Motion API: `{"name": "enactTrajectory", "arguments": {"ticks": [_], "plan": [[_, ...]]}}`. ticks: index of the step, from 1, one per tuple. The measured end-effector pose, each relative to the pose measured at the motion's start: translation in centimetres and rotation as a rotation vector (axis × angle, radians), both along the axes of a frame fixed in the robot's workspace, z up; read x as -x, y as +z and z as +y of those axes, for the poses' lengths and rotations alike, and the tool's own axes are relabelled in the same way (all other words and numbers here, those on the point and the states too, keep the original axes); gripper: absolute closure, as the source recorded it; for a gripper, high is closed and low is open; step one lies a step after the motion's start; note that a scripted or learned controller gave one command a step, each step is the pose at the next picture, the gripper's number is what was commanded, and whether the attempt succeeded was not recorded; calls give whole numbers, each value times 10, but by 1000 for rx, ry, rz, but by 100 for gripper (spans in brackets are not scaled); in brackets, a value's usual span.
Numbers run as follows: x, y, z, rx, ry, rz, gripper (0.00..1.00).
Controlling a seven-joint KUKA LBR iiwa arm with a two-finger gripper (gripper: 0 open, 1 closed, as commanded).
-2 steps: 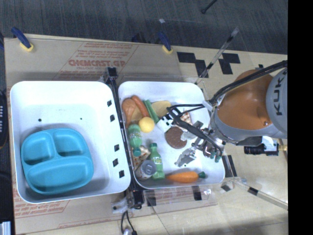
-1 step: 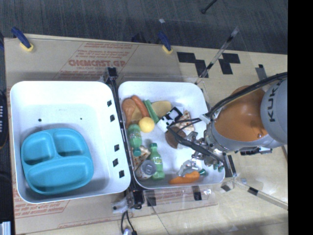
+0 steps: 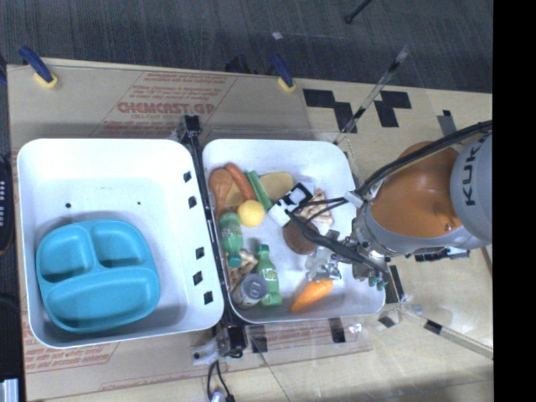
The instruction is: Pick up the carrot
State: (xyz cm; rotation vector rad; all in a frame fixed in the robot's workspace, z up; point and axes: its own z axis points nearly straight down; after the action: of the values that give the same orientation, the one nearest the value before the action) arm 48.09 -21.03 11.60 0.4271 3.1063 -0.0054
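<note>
My gripper [image 3: 325, 266] hangs low in the right bin [image 3: 335, 156], just above and beside the carrot [image 3: 312, 293]; how it is set for the grasp I cannot tell from this slant view. The carrot lies nearest the front wall of that bin, on the white floor, with its thick end toward my wrist and its tip pointing toward the green bottle [image 3: 267, 275]. It is short, bright orange, tapered and smooth, and lies nearly flat, slightly slanted

To take it well, I judge that I must come down over its thick middle, straddle it across its width, and keep off the bin wall in front. A grasp near the tip would likely slip, since the taper squeezes it out

Further in, the bottle stands close to a can [image 3: 251, 290], so a sideways push could jam the carrot against them. Beyond lie a yellow lemon [image 3: 250, 213], a brown round thing [image 3: 297, 238] and more toy food toward the back wall. Across the divider, the left bin [image 3: 100, 162] holds a blue tray [image 3: 96, 272], well apart from my work
</note>
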Motion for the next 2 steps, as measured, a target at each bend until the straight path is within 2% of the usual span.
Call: {"name": "enactTrajectory", "arguments": {"ticks": [1, 2], "plan": [[0, 0, 0, 0, 0, 0, 0], [-3, -20, 10, 0, 281, -10, 0]]}}
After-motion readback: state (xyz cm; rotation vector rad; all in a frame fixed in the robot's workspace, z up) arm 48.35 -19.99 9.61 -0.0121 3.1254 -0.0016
